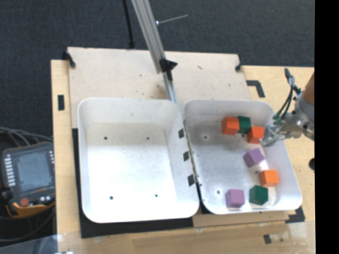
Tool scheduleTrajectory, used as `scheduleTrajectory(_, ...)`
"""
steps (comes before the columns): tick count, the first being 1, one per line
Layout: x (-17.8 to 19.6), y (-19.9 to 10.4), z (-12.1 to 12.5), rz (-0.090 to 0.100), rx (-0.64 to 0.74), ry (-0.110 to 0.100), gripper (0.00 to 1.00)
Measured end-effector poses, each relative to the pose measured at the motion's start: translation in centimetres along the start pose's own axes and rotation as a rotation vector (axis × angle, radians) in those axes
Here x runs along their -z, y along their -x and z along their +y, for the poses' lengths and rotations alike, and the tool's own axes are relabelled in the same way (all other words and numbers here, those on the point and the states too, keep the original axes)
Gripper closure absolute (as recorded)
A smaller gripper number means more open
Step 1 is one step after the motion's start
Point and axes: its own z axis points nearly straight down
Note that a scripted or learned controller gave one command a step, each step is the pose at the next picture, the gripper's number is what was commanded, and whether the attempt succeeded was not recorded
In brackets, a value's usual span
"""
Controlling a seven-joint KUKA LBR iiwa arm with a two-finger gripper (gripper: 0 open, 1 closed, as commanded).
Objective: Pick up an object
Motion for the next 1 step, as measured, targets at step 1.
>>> scheduleTrajectory(1, 1.21, -4.57, 0.92, 0.002, 0.008, 0.001, 1.00)
